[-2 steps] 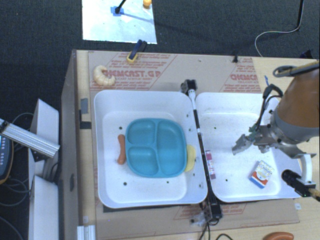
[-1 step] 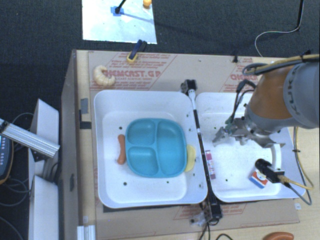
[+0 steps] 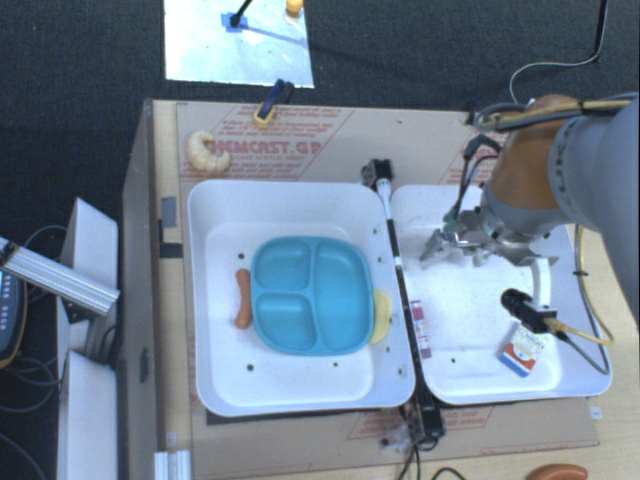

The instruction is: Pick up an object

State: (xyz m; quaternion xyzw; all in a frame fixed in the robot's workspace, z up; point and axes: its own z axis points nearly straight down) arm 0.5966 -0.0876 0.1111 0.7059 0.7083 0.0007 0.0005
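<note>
Since the small flat white, blue and orange carton lying in the right white bin's near right corner looks light, stiff and smooth, the empty, spread two-finger gripper should pinch its narrow sides.

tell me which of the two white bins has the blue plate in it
The left bin holds the blue divided plate, with a sausage beside it. The right bin has a small carton instead, and the gripper hangs over it.
</note>
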